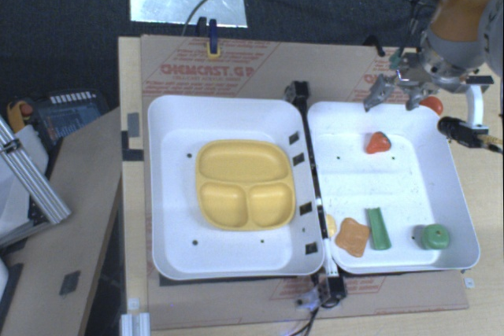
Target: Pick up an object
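My gripper (396,95) hangs over the far edge of the right bin (394,177), its two fingers spread apart with nothing between them. A red-orange toy (378,142) lies in that bin just below the gripper. Along the bin's near side lie an orange flat piece (353,237), a green stick (379,229) and a round green piece (434,236). A small red thing (431,103) shows beside the gripper at the bin's far right rim.
The left bin (173,169) holds a yellow three-compartment plate (242,183). A black clamp (299,91) sits between the bins at the far side. A black fitting (461,131) juts over the right bin's right rim.
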`<state>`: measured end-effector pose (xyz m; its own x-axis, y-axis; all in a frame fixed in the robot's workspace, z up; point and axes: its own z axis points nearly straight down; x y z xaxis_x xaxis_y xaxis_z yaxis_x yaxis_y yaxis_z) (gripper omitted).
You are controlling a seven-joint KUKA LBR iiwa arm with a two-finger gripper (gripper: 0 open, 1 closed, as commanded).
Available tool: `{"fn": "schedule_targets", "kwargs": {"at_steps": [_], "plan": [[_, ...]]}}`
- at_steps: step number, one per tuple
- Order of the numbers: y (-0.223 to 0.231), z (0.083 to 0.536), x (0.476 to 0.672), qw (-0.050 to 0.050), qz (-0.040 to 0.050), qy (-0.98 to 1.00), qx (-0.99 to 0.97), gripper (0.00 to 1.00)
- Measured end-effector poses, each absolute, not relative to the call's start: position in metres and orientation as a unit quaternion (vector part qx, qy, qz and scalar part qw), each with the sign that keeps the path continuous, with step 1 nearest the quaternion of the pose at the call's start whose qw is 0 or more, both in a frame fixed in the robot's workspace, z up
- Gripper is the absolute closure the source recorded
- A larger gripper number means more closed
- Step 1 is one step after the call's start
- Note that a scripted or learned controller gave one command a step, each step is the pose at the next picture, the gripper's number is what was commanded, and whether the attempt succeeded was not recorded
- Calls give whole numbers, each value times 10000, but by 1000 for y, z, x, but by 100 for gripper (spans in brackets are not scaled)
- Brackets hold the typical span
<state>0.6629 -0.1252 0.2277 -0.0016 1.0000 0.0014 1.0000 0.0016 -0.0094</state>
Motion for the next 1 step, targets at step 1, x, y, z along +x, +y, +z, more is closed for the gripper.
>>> {"fn": "schedule_targets", "kwargs": {"at_steps": [1], "plan": [[-125, 235, 665, -8, -6, -7083, -7059, 0]]}}
